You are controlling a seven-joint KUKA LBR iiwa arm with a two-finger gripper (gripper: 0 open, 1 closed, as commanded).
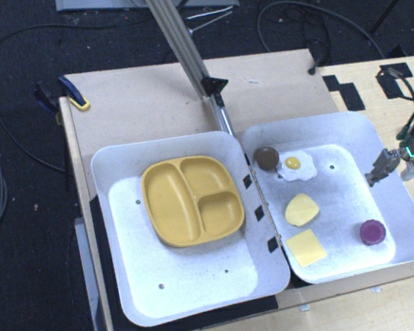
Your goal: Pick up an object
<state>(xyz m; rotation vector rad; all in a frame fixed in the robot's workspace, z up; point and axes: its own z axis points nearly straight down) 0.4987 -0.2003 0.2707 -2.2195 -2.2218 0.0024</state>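
The pick has not begun in earnest: the gripper (pixel 381 168) sits at the 3 o'clock edge of the right bin (pixel 404 247), above its rim, with nothing between the jaws; whether they are released or clenched I cannot tell, since they show as a small dark shape against the rim. The candidates all lie in the right bin: a purple round object (pixel 372 232) toward 5 o'clock, nearest the gripper; a toy fried egg (pixel 296 165) near 11 o'clock, with a brown ball (pixel 267 159) just beside it at its 10 o'clock; a pale yellow rounded piece (pixel 301 209) near the bin's middle; and a flat yellow square slice (pixel 306 248) at 7 o'clock. The next move, as I judge it, calls for travelling inward over one object and descending squarely on it; the purple one stands well apart from the rest, so it offers the cleanest approach. The egg and ball crowd each other, and the slice lies flat, which could defeat a grasp. The left bin (pixel 133 287) holds a yellow divided plate (pixel 193 200). A slanted metal pole (pixel 178 35) crosses the surface (pixel 144 105) toward 12 o'clock, clear of the right bin's contents.
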